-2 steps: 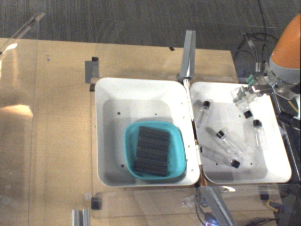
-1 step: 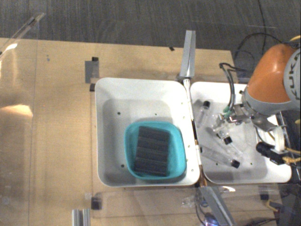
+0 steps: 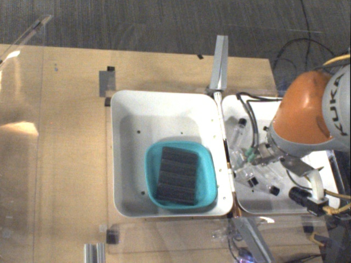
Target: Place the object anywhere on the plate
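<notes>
Tool [image 3: 249, 156] half-hidden under arm [image 3: 307, 108]; dark object [image 3: 177, 175] on plate [image 3: 207, 171].

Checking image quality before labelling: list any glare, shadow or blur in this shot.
Camera view: bright glare washes out the right bin floor beside the arm; a pale reflection sits on the bench at far left; the dark block on the teal plate looks soft, its ridges slightly blurred.

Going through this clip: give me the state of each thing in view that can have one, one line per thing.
Teal plate: lying flat in the left bin, toward its front right.
Dark ridged block: resting on the plate, within its rim.
Left bin: holds the plate and block.
Right bin: has the arm over it.
Arm: reaching in over the right bin.
Pincer: low over the right bin, away from the plate; open or shut cannot be told.
</notes>
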Motion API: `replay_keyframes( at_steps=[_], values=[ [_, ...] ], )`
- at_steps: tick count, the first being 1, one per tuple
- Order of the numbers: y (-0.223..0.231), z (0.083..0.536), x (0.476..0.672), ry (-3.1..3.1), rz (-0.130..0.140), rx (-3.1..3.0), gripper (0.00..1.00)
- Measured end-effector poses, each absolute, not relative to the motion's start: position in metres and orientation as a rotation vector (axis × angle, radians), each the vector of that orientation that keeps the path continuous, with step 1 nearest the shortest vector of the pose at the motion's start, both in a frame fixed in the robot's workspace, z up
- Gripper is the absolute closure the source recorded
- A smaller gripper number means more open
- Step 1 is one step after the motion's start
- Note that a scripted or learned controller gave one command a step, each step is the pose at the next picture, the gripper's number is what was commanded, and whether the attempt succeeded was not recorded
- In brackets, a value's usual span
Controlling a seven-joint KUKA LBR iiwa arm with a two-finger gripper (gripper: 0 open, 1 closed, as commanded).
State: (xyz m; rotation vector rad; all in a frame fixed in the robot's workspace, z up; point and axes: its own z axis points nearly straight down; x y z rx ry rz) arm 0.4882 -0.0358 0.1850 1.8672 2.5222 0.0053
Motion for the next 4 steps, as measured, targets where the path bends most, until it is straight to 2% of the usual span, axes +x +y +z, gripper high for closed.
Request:
replay_keyframes(
  at_steps=[1,2,3,4],
  values=[
    [0.043,0.186,0.517,2.621,0.009,1.722,1.00],
    [0.043,0.186,0.517,2.620,0.009,1.723,0.00],
    [0.029,0.228,0.538,2.590,0.008,1.767,0.00],
    [0.030,0.239,0.540,2.590,0.016,1.757,1.00]
  ],
)
